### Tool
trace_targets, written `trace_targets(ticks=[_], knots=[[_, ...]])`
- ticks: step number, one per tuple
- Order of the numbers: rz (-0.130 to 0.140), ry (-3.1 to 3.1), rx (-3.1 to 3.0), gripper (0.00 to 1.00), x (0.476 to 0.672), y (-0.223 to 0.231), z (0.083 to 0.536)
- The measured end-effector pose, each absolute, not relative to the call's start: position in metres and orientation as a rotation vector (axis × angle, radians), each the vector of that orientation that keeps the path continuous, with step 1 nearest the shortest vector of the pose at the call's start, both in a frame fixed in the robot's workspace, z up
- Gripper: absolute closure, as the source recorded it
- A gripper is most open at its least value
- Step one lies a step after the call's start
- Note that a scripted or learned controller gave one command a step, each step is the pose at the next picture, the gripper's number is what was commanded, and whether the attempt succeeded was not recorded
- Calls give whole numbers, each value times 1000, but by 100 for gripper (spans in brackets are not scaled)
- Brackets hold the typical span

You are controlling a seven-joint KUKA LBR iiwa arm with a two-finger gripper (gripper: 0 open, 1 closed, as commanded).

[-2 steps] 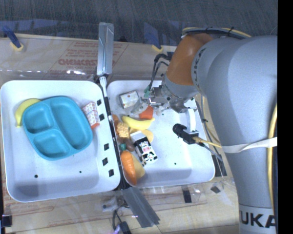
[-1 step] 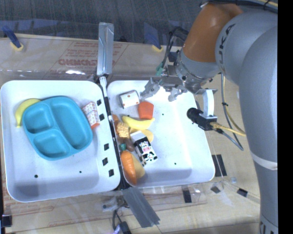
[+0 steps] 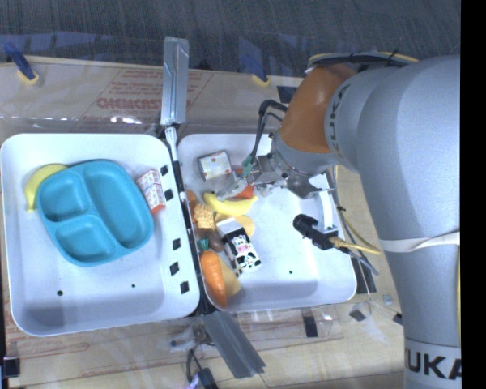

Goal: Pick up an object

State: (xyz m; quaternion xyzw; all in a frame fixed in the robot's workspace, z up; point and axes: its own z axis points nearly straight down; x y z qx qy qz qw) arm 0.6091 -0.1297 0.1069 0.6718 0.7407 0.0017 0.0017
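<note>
the tool (image 3: 257, 178) hangs over the right bin (image 3: 301, 267), just beside the yellow banana (image 3: 227, 205) lying along the bin's left side; whether it is clenched or released cannot be told. a clean pick likely needs centring over the banana first.

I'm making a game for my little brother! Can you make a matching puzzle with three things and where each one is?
Things:
1. blue tray
2. carrot
3. small box

Places:
A. top end of the right bin
B. in the left bin
C. bottom-left corner of the right bin

Pairs: 1-B, 2-C, 3-A
</note>
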Motion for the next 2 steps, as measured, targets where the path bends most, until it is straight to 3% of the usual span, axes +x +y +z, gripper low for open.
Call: trace_targets(ticks=[1, 2], knots=[[6, 2288, 2135, 0, 531, -98, 97], [-5, 2328, 2116, 0, 629, -103, 89]])
